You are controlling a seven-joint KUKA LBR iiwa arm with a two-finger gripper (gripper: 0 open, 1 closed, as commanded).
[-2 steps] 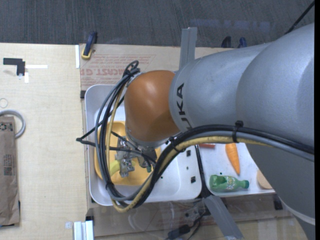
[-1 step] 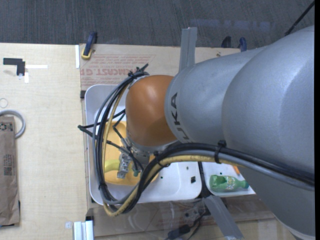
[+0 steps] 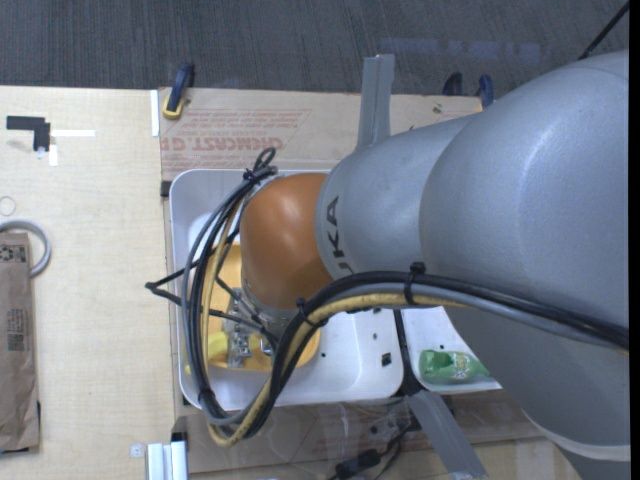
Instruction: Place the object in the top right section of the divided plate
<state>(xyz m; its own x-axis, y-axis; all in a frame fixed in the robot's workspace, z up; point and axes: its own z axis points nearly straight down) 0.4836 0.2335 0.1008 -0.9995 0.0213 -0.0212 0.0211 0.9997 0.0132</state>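
Over yellow plate (image 3: pixel 222 343), arm (image 3: pixel 480 238), cables (image 3: pixel 205 268).

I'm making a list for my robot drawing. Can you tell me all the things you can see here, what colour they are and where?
White bin: one seen clearly, white, middle of the bench, mostly under the arm.
Yellow plate: one, yellow, inside the white bin at its left, largely covered.
Green packet: one, green, to the right of the white bin, under the arm.
Cardboard sheet: one, brown with red print, behind the bin.
Clamps: two, blue and yellow, at the cardboard's far edge.
Brown paper bag: one, brown, far left of the bench.
Cables: a bundle, black and yellow, looping over the bin.
Robot arm: one, grey with an orange band, reaching in from the right.
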